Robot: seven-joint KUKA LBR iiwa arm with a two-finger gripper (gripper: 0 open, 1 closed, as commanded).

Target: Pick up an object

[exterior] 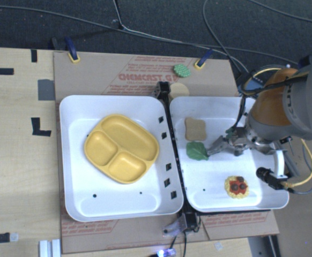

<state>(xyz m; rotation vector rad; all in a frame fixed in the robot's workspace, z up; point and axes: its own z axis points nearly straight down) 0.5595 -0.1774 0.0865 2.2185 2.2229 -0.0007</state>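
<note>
In the right bin [220,108] lie a tan square piece like toast [195,128], a green leafy piece [197,151] and a small yellow round with red bits [236,186]. My gripper [214,146] reaches in from the right, low over the bin, its fingertips right beside the green piece's right edge. The fingers look close together, with nothing visibly between them. The tan piece sits just above and left of the tips. The yellow round lies nearer the front, below the wrist.
The left bin [75,111] holds a yellow divided plate [121,148]. A small green waffle-shaped piece [181,70] lies on the cardboard behind the bins. A black divider [169,138] runs between the bins. Cables cross the dark floor at the back.
</note>
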